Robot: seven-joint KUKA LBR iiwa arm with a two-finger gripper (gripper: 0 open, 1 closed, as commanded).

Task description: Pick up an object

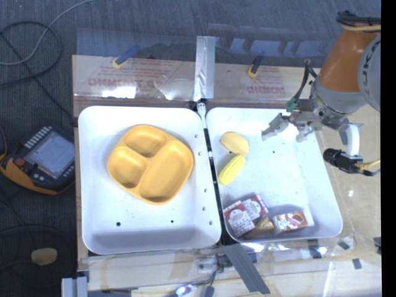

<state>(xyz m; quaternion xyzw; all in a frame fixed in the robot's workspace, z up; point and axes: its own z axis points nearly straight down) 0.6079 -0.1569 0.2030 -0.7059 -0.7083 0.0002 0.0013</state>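
Note:
In the right bin (pixel 309 184) lie a pale yellow rounded piece (pixel 234 143), a yellow corn cob (pixel 231 169) just below it, and two red snack packets (pixel 247 216) (pixel 291 221) near the front edge. My gripper (pixel 288 129) hangs open over the bin's back right part, with nothing between its fingers. It is well to the right of the yellow pieces. A yellow three-part dish (pixel 150 163) rests in the left bin (pixel 105 228).
A metal divider strip (pixel 205 73) stands behind the seam between the bins. A black and orange pendant (pixel 38 159) lies on the floor at left. The grey and orange arm (pixel 349 60) fills the upper right.

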